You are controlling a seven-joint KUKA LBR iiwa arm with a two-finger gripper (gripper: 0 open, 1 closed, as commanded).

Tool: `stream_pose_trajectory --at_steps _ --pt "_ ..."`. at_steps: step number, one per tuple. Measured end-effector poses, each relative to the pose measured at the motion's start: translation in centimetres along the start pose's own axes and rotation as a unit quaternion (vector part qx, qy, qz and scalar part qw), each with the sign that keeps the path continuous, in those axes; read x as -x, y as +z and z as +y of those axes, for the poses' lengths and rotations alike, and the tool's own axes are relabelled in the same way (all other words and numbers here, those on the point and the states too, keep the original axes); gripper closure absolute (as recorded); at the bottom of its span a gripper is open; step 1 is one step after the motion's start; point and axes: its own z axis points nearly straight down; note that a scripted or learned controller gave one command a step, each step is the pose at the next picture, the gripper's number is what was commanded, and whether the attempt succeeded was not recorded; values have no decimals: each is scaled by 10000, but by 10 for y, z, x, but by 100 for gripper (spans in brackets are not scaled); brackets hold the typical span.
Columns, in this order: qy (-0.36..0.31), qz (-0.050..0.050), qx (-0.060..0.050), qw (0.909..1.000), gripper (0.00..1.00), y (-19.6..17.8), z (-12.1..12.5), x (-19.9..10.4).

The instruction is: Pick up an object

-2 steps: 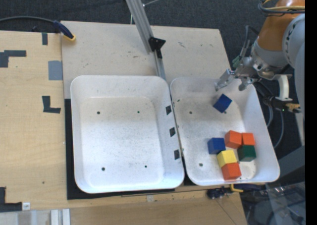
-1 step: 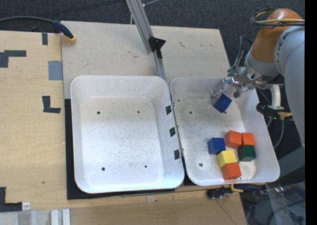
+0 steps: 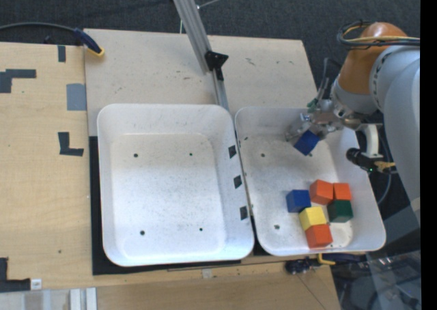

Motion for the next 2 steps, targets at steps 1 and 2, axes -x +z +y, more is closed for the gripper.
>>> stream_pose_trajectory --at_steps 1,2 --pt "-8 -8 13 10000 100 -12 1 0" --pt "12 1 40 10000 100 -55 0 2"
